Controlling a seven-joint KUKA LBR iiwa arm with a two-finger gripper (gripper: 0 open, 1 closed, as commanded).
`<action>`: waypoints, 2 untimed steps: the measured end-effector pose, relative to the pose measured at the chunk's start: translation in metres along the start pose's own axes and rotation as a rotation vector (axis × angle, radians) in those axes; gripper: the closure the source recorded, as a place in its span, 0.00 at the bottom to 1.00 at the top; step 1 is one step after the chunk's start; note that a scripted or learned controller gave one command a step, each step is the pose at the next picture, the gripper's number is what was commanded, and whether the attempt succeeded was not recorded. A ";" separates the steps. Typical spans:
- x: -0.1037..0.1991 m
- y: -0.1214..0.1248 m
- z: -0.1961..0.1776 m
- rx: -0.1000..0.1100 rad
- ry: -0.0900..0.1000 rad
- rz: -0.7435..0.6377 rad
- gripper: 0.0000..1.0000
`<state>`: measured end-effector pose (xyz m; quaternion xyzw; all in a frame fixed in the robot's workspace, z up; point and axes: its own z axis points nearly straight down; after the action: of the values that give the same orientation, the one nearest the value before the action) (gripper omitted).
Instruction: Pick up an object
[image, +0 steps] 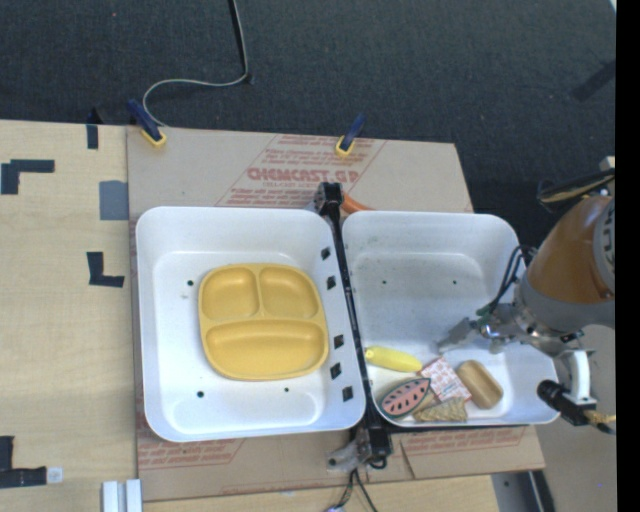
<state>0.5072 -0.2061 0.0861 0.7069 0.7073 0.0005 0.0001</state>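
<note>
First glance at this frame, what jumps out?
The yellow divided plate sits alone in the middle of the left bin. In the right bin, a small cluster sits at the near edge: a yellow banana, a watermelon slice and a brown bread roll. The grey arm with its orange band leans in over that bin's right side.

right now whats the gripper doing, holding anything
gripper: over the right bin, above the toy food pile; whether it is open, closed or holding something cannot be told from this view.
</note>
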 end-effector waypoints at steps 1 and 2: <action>0.055 -0.022 0.000 -0.004 -0.003 0.000 0.00; 0.099 -0.002 0.000 -0.005 -0.006 0.002 0.00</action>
<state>0.5053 -0.1067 0.0864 0.7075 0.7067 0.0002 0.0042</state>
